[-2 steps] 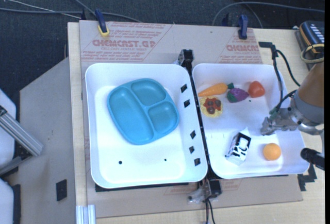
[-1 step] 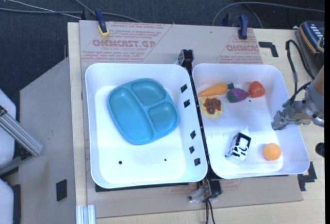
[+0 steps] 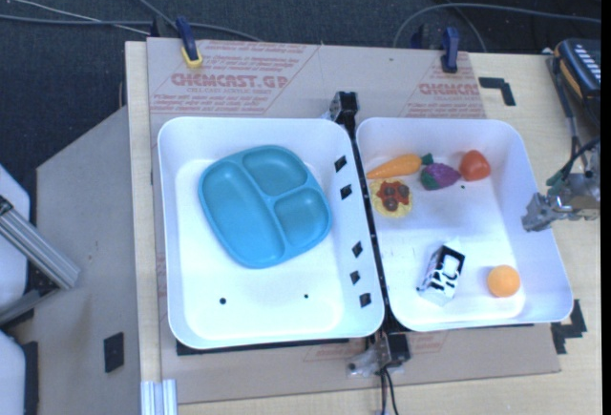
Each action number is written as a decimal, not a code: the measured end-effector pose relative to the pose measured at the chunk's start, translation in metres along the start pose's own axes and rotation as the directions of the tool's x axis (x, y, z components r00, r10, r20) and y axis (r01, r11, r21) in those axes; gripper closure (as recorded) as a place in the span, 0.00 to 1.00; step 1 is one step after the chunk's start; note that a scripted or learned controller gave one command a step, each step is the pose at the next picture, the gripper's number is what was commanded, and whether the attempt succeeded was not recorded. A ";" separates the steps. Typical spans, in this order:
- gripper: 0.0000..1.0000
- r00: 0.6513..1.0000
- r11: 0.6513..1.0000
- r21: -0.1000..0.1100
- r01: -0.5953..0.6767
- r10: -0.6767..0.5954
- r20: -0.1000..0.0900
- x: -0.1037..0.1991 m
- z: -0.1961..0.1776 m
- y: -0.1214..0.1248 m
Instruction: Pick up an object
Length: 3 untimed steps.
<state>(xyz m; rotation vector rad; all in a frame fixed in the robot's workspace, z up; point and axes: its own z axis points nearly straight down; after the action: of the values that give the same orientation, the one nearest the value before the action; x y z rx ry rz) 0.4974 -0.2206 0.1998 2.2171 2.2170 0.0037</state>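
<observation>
Small round orange plastic ball [image 3: 503,281], lower right of frame: judged light, stiff, slippery; best pinched across middle. Metal gripper [image 3: 546,210] at right edge, state indeterminable.

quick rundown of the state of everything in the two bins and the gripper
blue divided plate: flat in left bin, compartments bare
carrot: lying on its side, right bin
purple toy: resting beside carrot
red fruit: resting free
pizza toy: flat
black-and-white carton: tipped over
orange: resting free
gripper: at right bin's rim, holding nothing
</observation>
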 end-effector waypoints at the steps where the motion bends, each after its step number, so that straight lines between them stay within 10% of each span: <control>1: 1.00 1.000 1.000 0.000 0.002 -0.002 0.000 0.004 -0.044 0.003; 3: 1.00 1.000 1.000 0.007 0.006 -0.006 -0.006 0.098 -0.030 0.020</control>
<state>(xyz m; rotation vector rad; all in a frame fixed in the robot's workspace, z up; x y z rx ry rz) 0.5169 -0.1223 0.2292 2.2170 2.2304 0.0018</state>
